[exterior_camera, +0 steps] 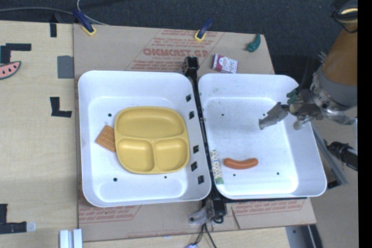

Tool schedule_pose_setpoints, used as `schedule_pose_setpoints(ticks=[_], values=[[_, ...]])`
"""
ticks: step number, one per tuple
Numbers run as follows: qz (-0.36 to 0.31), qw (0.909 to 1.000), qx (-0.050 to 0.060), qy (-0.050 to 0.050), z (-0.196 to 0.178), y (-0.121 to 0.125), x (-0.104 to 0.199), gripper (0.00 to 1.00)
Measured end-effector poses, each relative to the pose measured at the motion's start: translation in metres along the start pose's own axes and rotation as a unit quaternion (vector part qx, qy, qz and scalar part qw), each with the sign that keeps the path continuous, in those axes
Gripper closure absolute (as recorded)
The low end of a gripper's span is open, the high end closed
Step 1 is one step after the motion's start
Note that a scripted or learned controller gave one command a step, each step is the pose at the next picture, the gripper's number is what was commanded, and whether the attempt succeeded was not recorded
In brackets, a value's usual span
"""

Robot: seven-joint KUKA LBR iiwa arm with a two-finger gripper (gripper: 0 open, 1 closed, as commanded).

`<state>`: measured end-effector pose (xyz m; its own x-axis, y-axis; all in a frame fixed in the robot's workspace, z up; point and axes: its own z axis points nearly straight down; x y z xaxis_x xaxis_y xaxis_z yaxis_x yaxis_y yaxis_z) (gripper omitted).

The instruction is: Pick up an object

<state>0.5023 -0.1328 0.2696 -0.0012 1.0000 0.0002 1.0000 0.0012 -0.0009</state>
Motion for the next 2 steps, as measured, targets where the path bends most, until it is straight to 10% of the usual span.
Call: schedule_pose_setpoints(ticks=[2], values=[[0.001, 1.0, -0.001, 0.0, 0.184, 0.062, 0.026, 0.0]])
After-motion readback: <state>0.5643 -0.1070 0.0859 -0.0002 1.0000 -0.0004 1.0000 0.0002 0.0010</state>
